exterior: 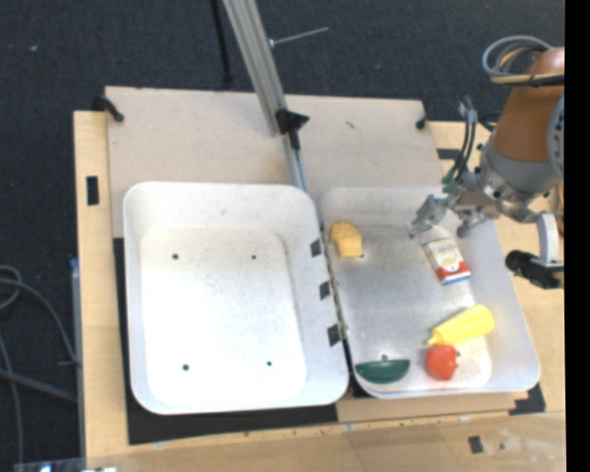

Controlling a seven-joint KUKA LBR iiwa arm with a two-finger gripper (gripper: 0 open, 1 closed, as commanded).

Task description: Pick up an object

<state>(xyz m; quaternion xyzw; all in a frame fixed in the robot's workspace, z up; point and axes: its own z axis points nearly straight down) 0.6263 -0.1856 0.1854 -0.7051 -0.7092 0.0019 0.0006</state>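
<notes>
- Jaws (444,216) hang over the far right part of the right bin (511,293), spread open, nothing between them.
- Small white carton with red and blue print (446,261) lies just below the jaws on the bin floor, apart from them; looks like the nearest candidate.
- Yellow bottle-like piece (464,324) is further toward the near side from the jaws, red round thing (442,361) just past it.
- Dark green bowl-like thing (383,369) sits at the near rim, well left of the jaws' line.
- Yellow lumpy thing (347,240) is off to the jaws' left, by the divider side.
- Left bin (147,264) is well away from the jaws.
- Progress: nothing grasped or lifted; descent, close and lift all remain, as I judge it.
</notes>
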